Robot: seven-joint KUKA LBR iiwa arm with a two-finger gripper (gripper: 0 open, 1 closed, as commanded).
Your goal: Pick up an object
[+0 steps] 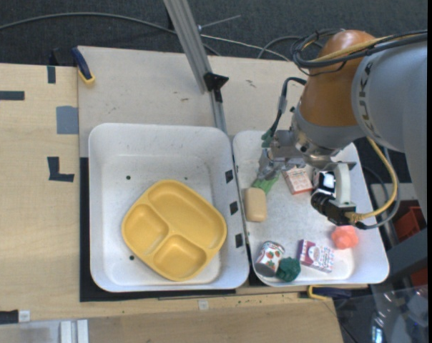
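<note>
At left centre we see a yellow divided tray (174,229) in the left bin (101,191). In the right bin (373,259), a tan block (256,205) lies just below the gripper (267,164); we cannot tell how its jaws stand.

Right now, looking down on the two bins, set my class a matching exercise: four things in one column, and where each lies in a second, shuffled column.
Things:
1. yellow tray
2. beige block
3. pink ball
4. dark green lump

Places:
A. right bin, near its right edge
B. left bin
C. right bin, front edge
D. right bin, against its left wall

Pairs: 1-B, 2-D, 3-A, 4-C
</note>
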